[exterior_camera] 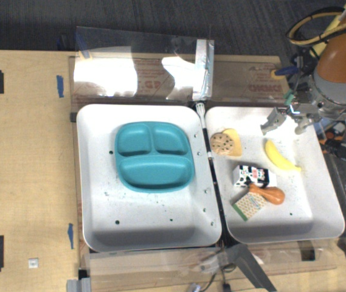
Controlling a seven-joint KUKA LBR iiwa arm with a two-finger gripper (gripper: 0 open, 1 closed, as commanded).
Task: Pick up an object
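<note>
My gripper [289,123] hangs over the back of the right bin [325,221], its two fingers spread open with nothing between them. A yellow banana [280,156] lies just below and slightly left of the fingertips, apart from them. Farther left in that bin rests a yellow slice with a brown cookie [224,142] on it. Toward the bin's middle sit a black-and-white cow-patterned pack [251,176], an orange carrot-like toy [268,194] and a small green-edged waffle card [249,206].
The left bin [93,181] holds a teal divided plate [154,156]. A clear plastic sheet [142,72] stands behind the bins. Yellow and blue cables [309,32] hang near the arm's orange band [343,59] at the right. Brown board surrounds the bins.
</note>
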